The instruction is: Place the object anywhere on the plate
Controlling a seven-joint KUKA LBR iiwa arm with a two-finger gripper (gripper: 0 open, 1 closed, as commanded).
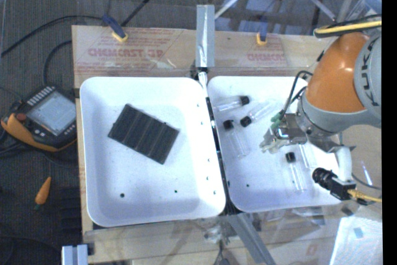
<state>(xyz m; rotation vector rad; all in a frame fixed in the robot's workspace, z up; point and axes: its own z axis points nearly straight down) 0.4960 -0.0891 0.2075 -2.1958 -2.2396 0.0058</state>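
Altogether: two white bins (93, 133), one dark plate (144, 133), several black-capped vials (234, 103).

Arm (347, 80) cut by right edge; pincer (275, 139) fingers indistinct (blurred against clear vials (248, 115)).

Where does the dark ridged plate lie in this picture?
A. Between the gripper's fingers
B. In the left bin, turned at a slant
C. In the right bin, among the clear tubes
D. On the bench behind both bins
B. The dark ridged plate lies flat on the floor of the left bin, turned at a slant to its walls, while the clear tubes and the gripper are over in the right bin.
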